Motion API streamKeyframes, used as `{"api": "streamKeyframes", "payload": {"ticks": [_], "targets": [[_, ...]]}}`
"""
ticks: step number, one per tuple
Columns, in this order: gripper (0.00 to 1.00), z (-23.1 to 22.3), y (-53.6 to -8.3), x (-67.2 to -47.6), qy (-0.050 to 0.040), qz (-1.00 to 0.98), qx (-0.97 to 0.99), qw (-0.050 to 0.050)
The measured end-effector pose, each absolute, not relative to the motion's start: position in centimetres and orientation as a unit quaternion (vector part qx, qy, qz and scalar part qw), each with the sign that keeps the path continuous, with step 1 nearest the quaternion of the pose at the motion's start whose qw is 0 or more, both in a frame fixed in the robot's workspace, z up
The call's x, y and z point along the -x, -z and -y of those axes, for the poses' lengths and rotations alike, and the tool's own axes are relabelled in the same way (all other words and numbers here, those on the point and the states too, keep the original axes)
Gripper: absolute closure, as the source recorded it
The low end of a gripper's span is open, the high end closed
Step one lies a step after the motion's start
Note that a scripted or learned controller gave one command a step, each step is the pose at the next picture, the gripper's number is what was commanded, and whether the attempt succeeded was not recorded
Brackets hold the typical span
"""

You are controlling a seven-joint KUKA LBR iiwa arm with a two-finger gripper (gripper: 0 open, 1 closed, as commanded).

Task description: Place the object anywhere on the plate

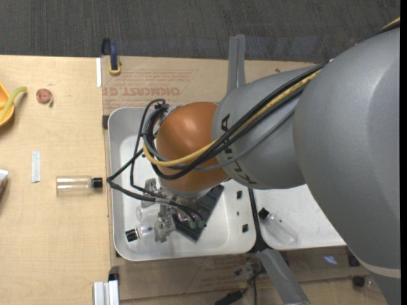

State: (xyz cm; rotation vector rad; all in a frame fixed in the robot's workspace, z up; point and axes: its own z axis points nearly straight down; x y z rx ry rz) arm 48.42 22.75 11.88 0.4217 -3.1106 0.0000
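Beneath the gripper [166, 224] lies a clear bottle [141, 230].

Cardboard sheet [152, 84], upper centre of frame, above the left bin: red print, upside down from this camera. Large line looks like "CHEMCRZT" or similar, letters uncertain. Smaller red lines above it too small to read. No other legible text, numbers or labels elsewhere in frame.
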Motion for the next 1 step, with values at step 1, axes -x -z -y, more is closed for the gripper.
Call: {"api": "streamKeyframes", "payload": {"ticks": [1], "targets": [[1.00, -22.76, -22.23, -58.06, 0.0004, 0.995, -0.100, -0.002]]}}
